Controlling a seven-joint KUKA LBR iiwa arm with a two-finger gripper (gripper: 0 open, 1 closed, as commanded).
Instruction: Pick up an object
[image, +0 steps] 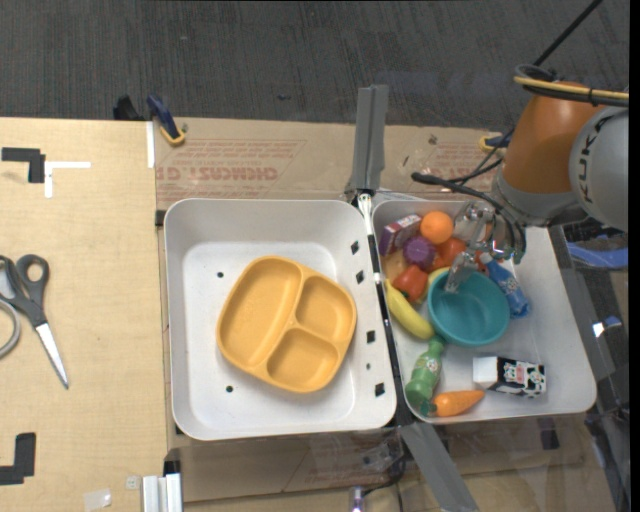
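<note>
Nearest my camera, an orange plastic carrot (459, 402) and a green bottle (424, 369) lie at the front of the right white bin (566, 345), beside a small black-and-white carton (520, 376). Farther back sit a teal bowl (470, 310), a yellow banana (406, 310), an orange ball (436, 226) and a purple box (402, 233). The left white bin (190, 300) holds a yellow divided plate (287, 323). I see the gripper (466, 262) over the bowl's rim; I cannot tell its grip.

Wooden bench (80, 330), two white bins (190, 330), scissors (35, 310)
</note>
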